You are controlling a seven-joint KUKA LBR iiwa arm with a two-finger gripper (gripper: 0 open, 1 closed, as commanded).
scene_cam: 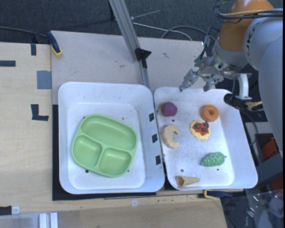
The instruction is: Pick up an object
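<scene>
The arm [256, 32] comes in from the upper right, its orange band [240, 23] sitting above the wrist, and bends down so the gripper [198, 82] hangs over the far rim of the right bin. The two fingers stand apart, one tip at the left and one at the right, with nothing between them. The gripper is well apart from every item below it.

Going left to right across the tabletop [19, 127]: the left bin [66, 94] holds one light green divided plate [104, 145] with three compartments, lying flat and turned at a slant. Just beside it stands the right bin [242, 175], the two bins touching along their inner edges.

The right bin holds six small toy foods, none touching another. One tan croissant-shaped piece [170, 135] lies near the left wall, and one purple round piece [169, 109] sits beyond it, nearest to the gripper. One tan cone-shaped piece [187, 180] lies by the near rim. One small yellow pizza with red topping [200, 129] sits in the middle, with one orange doughnut [209, 112] just beyond it. One green bumpy piece [213, 159] lies toward the near right.

One metal pole [128, 32] slants across the tabletop behind the bins.
</scene>
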